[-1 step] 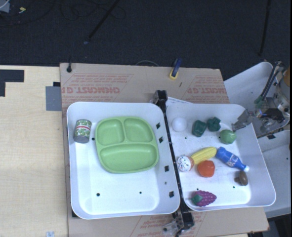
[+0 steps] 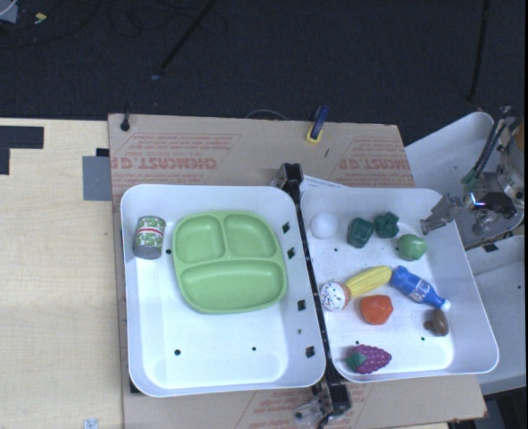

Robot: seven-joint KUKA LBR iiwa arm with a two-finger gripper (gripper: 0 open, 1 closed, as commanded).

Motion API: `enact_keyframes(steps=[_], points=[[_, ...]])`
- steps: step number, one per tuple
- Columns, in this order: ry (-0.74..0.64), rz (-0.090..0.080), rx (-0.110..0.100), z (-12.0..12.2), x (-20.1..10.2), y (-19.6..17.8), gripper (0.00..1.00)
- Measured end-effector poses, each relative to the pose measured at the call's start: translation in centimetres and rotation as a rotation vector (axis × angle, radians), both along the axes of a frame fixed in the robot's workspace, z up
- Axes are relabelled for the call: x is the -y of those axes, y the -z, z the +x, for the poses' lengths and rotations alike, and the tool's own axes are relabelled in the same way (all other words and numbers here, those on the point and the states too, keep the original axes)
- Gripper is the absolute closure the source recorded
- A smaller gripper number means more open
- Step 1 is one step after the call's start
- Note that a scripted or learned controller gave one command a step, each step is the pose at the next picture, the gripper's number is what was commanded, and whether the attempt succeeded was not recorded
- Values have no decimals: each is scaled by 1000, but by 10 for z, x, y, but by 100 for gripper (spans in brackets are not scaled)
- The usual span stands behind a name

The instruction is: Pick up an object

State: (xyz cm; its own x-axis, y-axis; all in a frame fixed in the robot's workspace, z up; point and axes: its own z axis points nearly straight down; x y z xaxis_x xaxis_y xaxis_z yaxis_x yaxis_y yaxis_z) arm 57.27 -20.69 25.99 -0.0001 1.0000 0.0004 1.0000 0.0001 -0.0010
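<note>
On the left we see pale wooden tabletop [image 2: 40, 266] with dark patches; beyond it, dark carpeted floor with cables; brown printed cardboard [image 2: 246, 155] lies under both bins. The left bin [image 2: 210, 365], smooth glossy white plastic, carries a small cylindrical can [image 2: 149, 237] by its left wall and a rounded lime-green divided plate [image 2: 230, 262] with three compartments. The right bin [image 2: 465, 329] holds a white ball [image 2: 323, 226], two dark green lumps [image 2: 372, 228], a light green ball [image 2: 412, 247], a yellow corn cob [image 2: 368, 281], a blue bottle [image 2: 417, 288], an orange-red tomato shape [image 2: 376, 309], knobbly purple grapes [image 2: 369, 358] and a brown piece [image 2: 437, 323]; the metallic hand [image 2: 478, 206] hangs at the bin's right rim, grasping nothing that we can see, though we cannot tell whether it is released or clenched.
</note>
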Motion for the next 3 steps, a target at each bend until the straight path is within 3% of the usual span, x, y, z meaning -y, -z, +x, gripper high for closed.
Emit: enact_keyframes(steps=[3], points=[[0,0,1,-14,-12,147,0]])
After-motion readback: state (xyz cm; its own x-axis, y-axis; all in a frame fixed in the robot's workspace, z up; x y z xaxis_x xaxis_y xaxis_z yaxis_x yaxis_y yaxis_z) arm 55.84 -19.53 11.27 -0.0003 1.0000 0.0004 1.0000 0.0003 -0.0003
